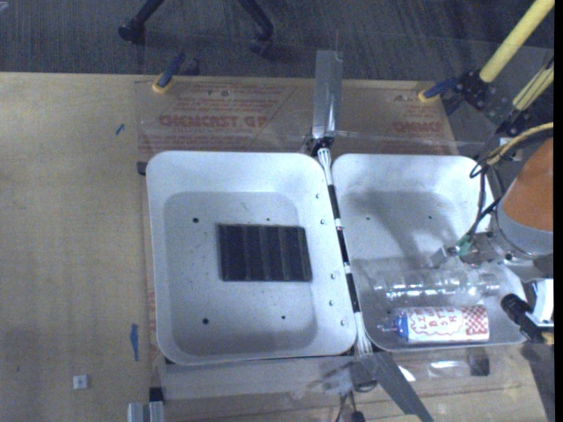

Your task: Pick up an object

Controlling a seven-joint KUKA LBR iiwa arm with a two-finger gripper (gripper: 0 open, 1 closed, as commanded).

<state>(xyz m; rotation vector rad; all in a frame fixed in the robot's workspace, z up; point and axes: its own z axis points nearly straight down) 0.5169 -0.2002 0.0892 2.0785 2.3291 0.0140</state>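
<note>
Bench [70,236]: one, tan, carrying two white bins side by side, their inner rims touching along the middle.
Left bin [167,236]: one; it holds a single thing.
Tray [264,252]: one, dark and ribbed, lying flat at the middle of the left bin's floor, well apart from every wall.
Right bin [396,183]: one; it holds two things, both in its near half, toward the near-right corner.
Bottle [431,283]: one, clear plastic, lying on its side across the right bin, its length running left to right; its outline is faint against the white floor.
Tube [440,323]: one, lying on its side just nearer the near edge than the bottle and parallel to it; white label with red print, a red-and-white checked end at the right, a blue cap at the left. It is close beside the bottle; whether they touch I cannot tell.
Arm [535,196]: one, with an orange band, at the right edge of the right bin.
Gripper [466,251]: one, low over the right bin, just above the bottle's right end.
Fingers: cannot tell, spread or pressed together; nothing shows between them.
</note>
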